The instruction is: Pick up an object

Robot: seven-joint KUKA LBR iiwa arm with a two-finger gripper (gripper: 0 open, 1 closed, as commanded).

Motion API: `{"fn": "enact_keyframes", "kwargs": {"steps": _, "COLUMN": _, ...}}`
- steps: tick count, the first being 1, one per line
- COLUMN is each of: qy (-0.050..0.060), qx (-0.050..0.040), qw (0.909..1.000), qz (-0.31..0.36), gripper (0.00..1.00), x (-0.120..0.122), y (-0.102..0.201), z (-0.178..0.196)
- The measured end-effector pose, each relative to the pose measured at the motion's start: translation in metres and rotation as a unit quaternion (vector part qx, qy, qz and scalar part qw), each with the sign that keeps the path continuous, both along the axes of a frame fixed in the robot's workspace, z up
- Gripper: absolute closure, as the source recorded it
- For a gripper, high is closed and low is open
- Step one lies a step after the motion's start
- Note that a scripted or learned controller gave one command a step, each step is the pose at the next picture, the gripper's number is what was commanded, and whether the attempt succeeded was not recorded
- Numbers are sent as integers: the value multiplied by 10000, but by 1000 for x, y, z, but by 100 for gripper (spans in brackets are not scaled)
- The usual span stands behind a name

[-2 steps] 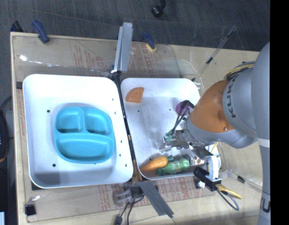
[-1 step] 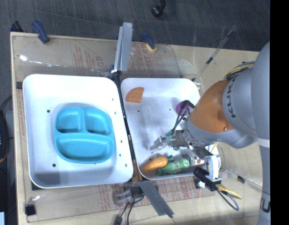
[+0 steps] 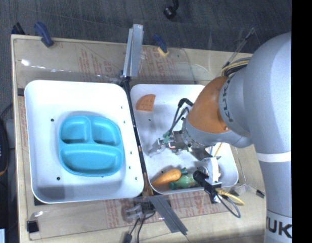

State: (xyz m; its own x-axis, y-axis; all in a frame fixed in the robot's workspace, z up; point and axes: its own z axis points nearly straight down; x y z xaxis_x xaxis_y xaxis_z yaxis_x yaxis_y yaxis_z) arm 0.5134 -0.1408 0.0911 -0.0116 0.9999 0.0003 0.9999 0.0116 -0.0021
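Bins sit side by side across the middle of the frame, their inner rims meeting at a dark seam that runs down the centre. The left bin (image 3: pixel 39 135) holds a blue tray (image 3: pixel 91 145) with three compartments, lying flat near its middle with bare white floor on all sides, widest along the upper and left edges. The right bin (image 3: pixel 145 130) is more crowded. An orange wedge (image 3: pixel 145 103) lies in its upper left corner, near the top rim and just beside the seam. A carrot (image 3: pixel 167 176) lies along the bottom rim, touching a green piece (image 3: pixel 185 181) at its right end; both are pressed close to the lower wall. Between the wedge and the carrot the white floor is open, a clear strip along the bin's left side.

The arm (image 3: pixel 257 100) fills the right of the frame and covers the bin's right half, its orange band (image 3: pixel 209 110) hanging over the upper middle. The gripper (image 3: pixel 163 145) is low over the bin's centre left, above the carrot and below the wedge, apart from both. Its metal tips are small and blurred against the white floor, so whether the jaws are spread or closed cannot be told, and nothing is seen between them. Black fittings and yellow cable (image 3: pixel 231 196) cross the bin's lower right corner and rim
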Motion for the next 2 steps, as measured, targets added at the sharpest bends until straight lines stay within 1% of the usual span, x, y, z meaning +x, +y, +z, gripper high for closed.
{"fn": "enact_keyframes", "kwargs": {"steps": 1, "qy": 2, "qx": 7, "qw": 10000, "qz": -11, "gripper": 0, "x": 33, "y": -22, "z": 0}}
{"fn": "enact_keyframes", "kwargs": {"steps": 2, "qy": -24, "qx": -1, "qw": 10000, "qz": -26, "gripper": 0, "x": -35, "y": -70, "z": 2}}
